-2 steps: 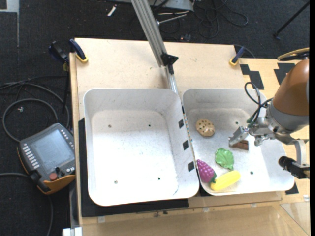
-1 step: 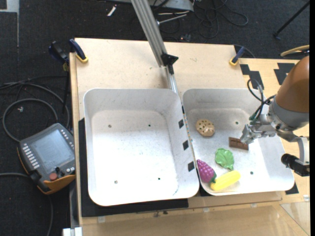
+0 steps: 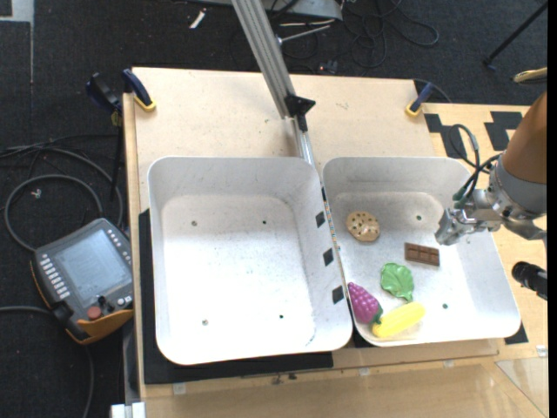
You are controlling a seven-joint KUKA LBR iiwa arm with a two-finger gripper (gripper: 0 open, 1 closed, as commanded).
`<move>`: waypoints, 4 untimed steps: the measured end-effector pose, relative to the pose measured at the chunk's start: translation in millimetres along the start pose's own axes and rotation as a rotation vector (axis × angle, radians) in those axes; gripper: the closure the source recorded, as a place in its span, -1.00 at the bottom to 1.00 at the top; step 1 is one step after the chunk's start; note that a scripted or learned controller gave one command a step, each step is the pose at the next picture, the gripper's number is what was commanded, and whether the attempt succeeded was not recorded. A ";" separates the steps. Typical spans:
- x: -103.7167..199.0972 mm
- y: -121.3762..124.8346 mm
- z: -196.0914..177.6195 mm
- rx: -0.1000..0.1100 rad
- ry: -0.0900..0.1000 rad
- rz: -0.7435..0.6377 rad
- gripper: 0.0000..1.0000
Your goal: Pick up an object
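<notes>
The right bin (image 3: 383, 177) holds a round cookie (image 3: 363, 225), a brown chocolate bar (image 3: 422, 253), a green leafy piece (image 3: 398, 280), a purple bunch of grapes (image 3: 364, 301) and a yellow corn cob (image 3: 399, 320). My gripper (image 3: 451, 231) hangs over the right side of this bin, just up and right of the chocolate bar. Nothing is visible between its fingers. The arm's orange band (image 3: 533, 142) sits at the right edge of the view.
The left bin (image 3: 174, 181) lies beside the right one. A slanted metal pole (image 3: 265, 46) runs down to the gap between the bins. A teach pendant (image 3: 83, 273) lies on the floor at left. Yellow clamps (image 3: 141, 94) hold the bench corners.
</notes>
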State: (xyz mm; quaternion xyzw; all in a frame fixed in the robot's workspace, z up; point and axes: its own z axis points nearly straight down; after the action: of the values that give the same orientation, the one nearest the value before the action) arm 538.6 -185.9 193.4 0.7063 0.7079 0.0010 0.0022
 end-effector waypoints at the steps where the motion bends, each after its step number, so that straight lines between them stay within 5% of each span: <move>1: 6.6 -5.1 -56.6 -0.002 0.000 -0.002 1.00; 2: 6.4 -3.4 -98.6 -0.002 -0.001 -0.002 1.00; 4: 122.6 -3.4 -73.4 0.007 0.004 -0.006 1.00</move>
State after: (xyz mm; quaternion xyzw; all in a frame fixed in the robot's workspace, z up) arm 534.6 -63.1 266.6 0.7041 0.7101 -0.0003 -0.0017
